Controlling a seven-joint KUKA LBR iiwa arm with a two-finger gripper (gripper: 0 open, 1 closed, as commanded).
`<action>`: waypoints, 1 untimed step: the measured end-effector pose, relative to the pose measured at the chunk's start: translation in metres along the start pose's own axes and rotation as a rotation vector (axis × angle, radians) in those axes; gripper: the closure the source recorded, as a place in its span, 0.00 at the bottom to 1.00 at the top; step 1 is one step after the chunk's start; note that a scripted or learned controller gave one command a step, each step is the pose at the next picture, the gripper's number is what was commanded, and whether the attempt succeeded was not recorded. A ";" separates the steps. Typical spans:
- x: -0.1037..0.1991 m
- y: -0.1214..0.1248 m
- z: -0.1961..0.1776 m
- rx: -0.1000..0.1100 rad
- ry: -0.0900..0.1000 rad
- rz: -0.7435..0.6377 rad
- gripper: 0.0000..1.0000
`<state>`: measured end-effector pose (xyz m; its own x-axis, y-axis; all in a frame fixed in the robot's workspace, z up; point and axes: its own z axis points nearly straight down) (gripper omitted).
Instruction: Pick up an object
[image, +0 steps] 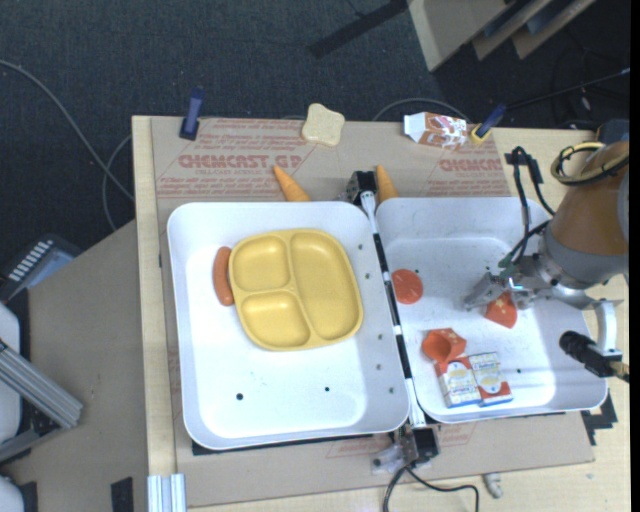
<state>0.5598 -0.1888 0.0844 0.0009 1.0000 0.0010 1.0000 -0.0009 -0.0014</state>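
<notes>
A grey robot arm with an orange band reaches in from the right edge of the frame, over the right-hand white bin (430, 215). Its gripper (497, 293) hangs low at the middle right of that bin. Whether the tool is released or clenched cannot be told at this angle.

A small orange-red piece (503, 312) lies on the bin floor just below and slightly right of the gripper tip, touching it or nearly so. It is not clearly between the prongs, so no hold can be claimed. This looks like the thing being gone for, and a small shift down-frame would centre the tool on it.

Further left in the same bin sit a round orange cup (407, 286) near the divider and an orange scrap (442, 345) lower down, beside a small printed carton (473, 380) near the bottom rim.

The left bin (200, 400) holds a yellow divided plate (296, 288) with a sausage (222, 275) at its left edge.
</notes>
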 end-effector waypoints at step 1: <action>0.000 0.001 -0.010 -0.003 -0.001 0.000 1.00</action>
<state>0.5604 -0.1889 0.0946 0.0014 1.0000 0.0000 1.0000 -0.0014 0.0012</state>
